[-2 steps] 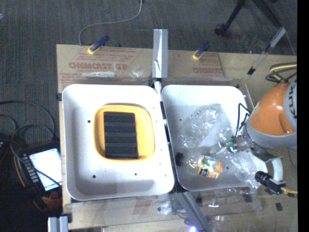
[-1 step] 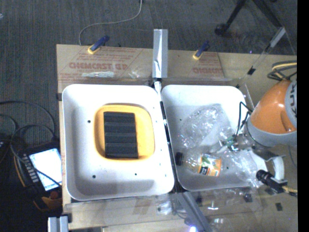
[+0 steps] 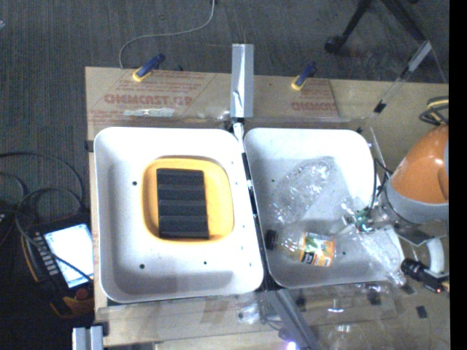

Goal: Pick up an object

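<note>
Dark carpet floor, cardboard-topped bench [image 3: 182,97] mid-frame with two white bins. Left bin [image 3: 117,217] holds yellow tray [image 3: 222,195] with black ribbed block [image 3: 182,204]. Right bin [image 3: 321,144]: crumpled clear plastic [image 3: 303,184] center, small bottle [image 3: 306,248] lying lower center. Arm [image 3: 423,177] at right edge; gripper [image 3: 363,219] at bin's right side, finger state can't tell.

The arm [image 3: 427,177], cut off rightward, perhaps hides its jaws.

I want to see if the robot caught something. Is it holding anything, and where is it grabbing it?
It cannot be told. The gripper sits at the right bin's right edge among clear crumpled plastic, too small to show a hold. The bottle lies loose nearby.
</note>
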{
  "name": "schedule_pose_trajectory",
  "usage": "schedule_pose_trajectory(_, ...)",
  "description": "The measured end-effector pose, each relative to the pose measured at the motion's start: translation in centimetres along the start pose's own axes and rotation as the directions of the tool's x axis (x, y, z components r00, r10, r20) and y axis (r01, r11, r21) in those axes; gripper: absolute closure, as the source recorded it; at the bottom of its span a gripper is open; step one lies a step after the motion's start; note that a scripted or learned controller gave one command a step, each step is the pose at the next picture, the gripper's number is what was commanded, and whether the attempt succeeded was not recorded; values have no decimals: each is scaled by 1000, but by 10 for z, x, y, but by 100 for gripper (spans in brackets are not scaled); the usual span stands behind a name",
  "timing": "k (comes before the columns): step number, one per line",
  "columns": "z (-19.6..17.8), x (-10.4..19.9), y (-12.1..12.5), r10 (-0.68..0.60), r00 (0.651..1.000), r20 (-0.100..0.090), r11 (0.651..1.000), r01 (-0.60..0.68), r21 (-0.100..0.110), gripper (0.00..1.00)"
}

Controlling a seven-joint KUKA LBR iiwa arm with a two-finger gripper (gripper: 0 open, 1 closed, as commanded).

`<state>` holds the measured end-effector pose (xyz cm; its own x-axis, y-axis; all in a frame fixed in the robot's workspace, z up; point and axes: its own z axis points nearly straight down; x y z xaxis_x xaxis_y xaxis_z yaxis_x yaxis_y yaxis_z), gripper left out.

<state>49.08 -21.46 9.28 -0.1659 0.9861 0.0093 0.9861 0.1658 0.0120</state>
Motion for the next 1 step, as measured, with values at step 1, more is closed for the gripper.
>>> schedule_pose_trajectory(1,-94,61,12,68,998,10,998,-68,13,100)
